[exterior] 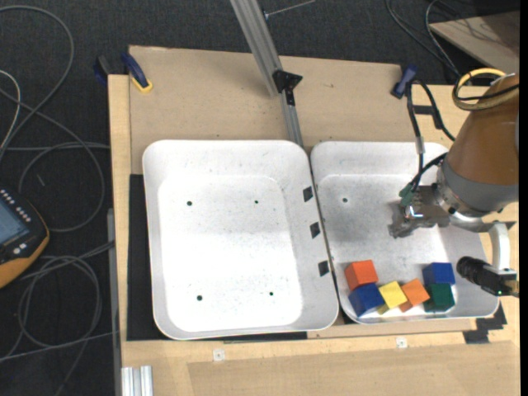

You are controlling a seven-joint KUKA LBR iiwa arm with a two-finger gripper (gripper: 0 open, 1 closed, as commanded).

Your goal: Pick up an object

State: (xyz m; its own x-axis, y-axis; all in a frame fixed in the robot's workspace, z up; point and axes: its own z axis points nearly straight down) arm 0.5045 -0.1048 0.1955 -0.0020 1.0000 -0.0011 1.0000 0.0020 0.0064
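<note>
Several small blocks lie along the front edge of the right bin [363,163]: an orange block [360,273], a blue block [365,299], a yellow block [392,294], a second orange block [415,290], a blue block [439,273] and a green block [441,297]. My gripper [405,225] hangs over the middle right of that bin, behind the blocks and apart from them. Nothing shows between its fingers. The arm's orange band and grey wrist cover the bin's right side.
The left bin [165,172] sits beside the right one. A metal pole [264,48] slants up from the seam between the bins. Blue clamps stand at the bench's back corners. Cables and a handheld device lie on the floor at left.
</note>
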